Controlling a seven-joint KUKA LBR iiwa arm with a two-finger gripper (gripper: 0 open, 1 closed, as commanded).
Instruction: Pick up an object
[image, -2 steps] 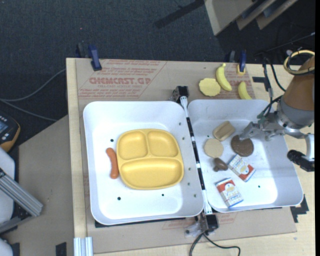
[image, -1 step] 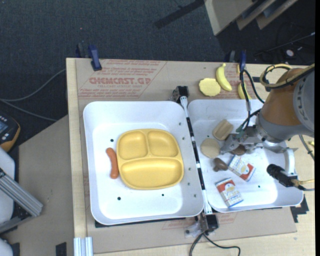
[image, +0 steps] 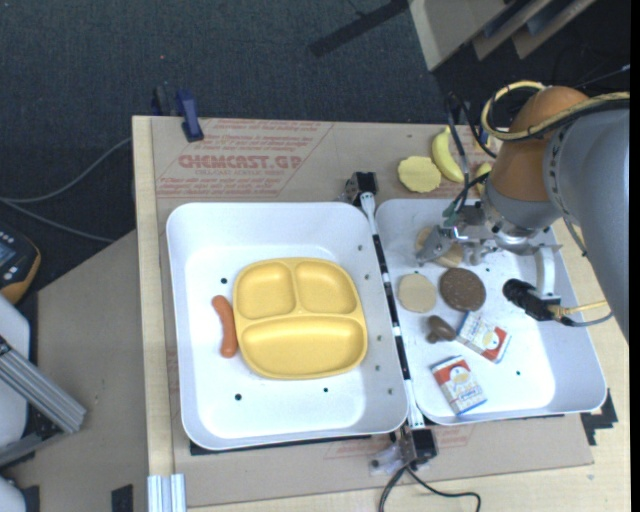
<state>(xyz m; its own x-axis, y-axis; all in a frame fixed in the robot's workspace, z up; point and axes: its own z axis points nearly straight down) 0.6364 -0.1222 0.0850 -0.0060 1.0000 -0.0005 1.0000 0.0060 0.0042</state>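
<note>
A small carton (image: 459, 385) is lying flat near the front edge of the right bin (image: 570, 385), its long axis running diagonally from upper left to lower right. A second carton (image: 484, 337) is lying just behind it. A brown disc (image: 463, 289) and a tan disc (image: 417, 293) are sitting side by side farther back. The hand (image: 452, 243) is hovering low over the bin's rear part; I cannot tell its state. A yellow divided plate (image: 298, 318) and a sausage (image: 225, 326) are resting in the left bin (image: 200, 240) on the desk (image: 240, 160).

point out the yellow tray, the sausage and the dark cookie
yellow tray (image: 298, 318), camera view, middle divider
sausage (image: 226, 326), camera view, middle of its length
dark cookie (image: 463, 289), camera view, centre of its top face
</note>
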